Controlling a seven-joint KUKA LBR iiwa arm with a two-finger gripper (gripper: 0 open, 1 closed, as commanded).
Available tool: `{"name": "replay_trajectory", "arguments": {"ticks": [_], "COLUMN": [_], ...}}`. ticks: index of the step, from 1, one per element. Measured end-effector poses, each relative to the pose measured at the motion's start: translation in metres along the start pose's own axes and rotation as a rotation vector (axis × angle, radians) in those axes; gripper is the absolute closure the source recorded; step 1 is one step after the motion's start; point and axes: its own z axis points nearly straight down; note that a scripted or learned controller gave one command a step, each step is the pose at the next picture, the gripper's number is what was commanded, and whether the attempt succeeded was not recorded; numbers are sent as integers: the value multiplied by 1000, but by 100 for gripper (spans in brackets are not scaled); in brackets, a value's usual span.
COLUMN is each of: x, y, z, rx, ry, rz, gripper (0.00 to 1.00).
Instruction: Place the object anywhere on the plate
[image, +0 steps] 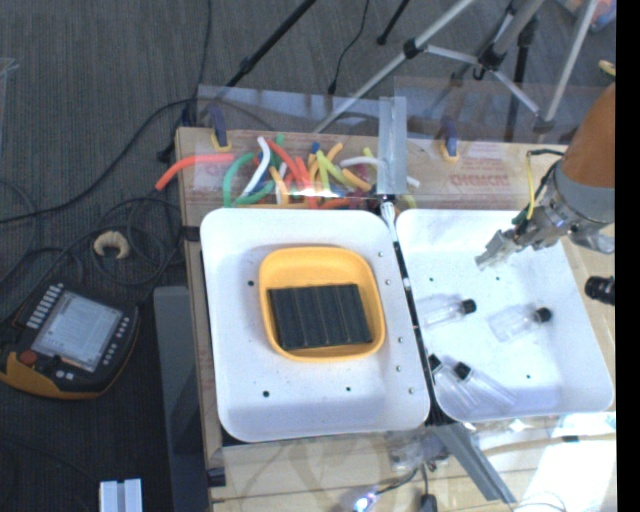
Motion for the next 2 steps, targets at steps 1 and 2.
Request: {"name": "replay_trajectory", "arguments": {"ticks": [1,2], "x": [54,114], "y": [-46,-71], "z": [-4,18], "rx": [-1,-1], "ry": [2,5], "rz": [-34,-229], "gripper": [100,100]}}
